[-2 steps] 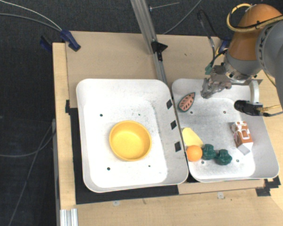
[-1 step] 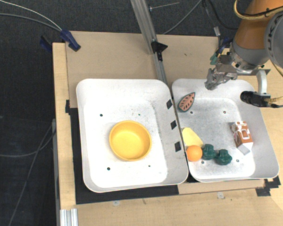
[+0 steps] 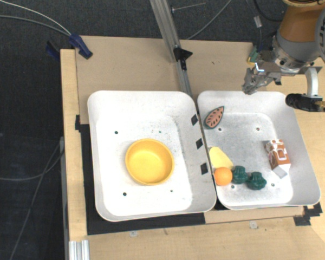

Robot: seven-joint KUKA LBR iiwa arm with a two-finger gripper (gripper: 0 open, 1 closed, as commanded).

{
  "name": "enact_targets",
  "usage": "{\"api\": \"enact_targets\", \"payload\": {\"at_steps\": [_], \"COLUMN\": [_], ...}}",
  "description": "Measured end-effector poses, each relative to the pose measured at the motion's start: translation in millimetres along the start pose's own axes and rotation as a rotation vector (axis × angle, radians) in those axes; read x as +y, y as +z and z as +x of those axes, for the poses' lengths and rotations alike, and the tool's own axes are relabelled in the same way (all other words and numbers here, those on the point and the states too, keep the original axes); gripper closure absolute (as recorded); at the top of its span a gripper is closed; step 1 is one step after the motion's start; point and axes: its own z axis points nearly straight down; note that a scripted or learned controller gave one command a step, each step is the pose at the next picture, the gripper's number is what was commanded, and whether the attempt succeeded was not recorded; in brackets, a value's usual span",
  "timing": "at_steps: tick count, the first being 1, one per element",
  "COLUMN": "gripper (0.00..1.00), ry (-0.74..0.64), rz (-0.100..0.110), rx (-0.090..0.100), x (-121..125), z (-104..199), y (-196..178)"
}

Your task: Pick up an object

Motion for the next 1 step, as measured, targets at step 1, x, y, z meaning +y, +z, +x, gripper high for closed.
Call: {"api": "enact_targets", "payload": {"at_steps": [1], "gripper": [1.00], "ry": [-0.001], "rz": [-0.002], "rx": [-0.001], "x": [2.0], "z": [0.4], "y": [-40.5]}}
